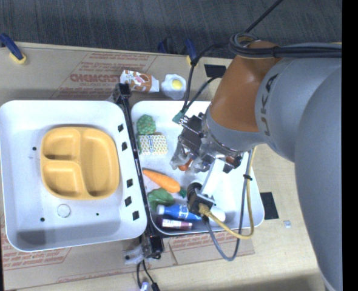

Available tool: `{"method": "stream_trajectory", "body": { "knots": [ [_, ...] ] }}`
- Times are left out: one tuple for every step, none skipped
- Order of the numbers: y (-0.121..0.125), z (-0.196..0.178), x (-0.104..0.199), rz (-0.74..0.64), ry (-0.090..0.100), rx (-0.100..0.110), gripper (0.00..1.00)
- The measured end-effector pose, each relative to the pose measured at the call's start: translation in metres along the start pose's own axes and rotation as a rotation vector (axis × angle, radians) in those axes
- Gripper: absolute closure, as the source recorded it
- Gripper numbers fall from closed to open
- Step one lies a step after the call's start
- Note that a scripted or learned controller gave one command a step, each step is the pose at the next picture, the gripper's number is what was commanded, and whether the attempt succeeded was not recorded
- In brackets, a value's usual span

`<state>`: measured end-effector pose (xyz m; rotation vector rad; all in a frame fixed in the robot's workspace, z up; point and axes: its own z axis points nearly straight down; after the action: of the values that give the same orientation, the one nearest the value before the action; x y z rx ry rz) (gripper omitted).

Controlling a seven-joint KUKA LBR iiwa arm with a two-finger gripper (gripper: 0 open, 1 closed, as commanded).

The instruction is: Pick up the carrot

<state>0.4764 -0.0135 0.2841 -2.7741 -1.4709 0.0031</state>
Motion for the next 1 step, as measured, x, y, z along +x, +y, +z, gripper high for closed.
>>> {"method": "stream_trajectory", "body": {
  "knots": [
    [-0.0186, 0.0899, 0.0702, 0.029, -0.002, 0.004, 1.00]
  ]
}}
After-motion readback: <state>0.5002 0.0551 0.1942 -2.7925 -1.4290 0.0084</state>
